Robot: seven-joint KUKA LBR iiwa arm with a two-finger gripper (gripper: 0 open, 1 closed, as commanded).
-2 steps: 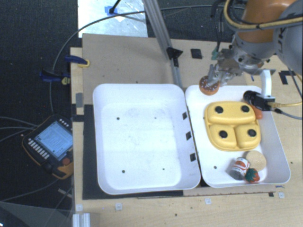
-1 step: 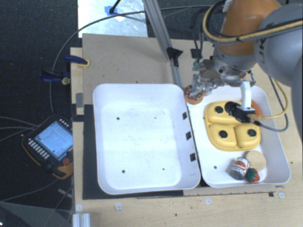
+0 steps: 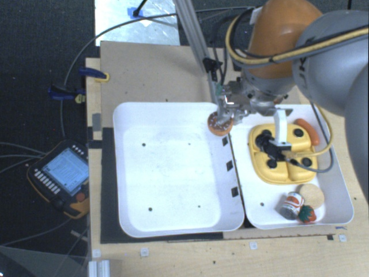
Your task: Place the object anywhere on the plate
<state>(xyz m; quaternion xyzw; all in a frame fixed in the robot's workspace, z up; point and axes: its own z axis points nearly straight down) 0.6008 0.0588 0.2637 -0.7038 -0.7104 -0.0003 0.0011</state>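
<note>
My gripper (image 3: 221, 119) hangs over the ridge where the two bins meet, near the far edge. It is shut on a small round brown biscuit-like disc (image 3: 219, 126) that shows at its fingertips. The yellow plate (image 3: 275, 172) lies in the right bin (image 3: 334, 209), to the right of the disc and a little nearer the camera. Part of the plate is hidden behind the wrist. An orange sausage (image 3: 309, 130) rests by the plate's far right edge.
At the near end of the right bin sit a small can (image 3: 292, 205), a beige round piece (image 3: 312, 194) and a strawberry (image 3: 307, 214). The left bin (image 3: 167, 172) is bare white. A teach pendant (image 3: 62, 175) lies off the bench to the left.
</note>
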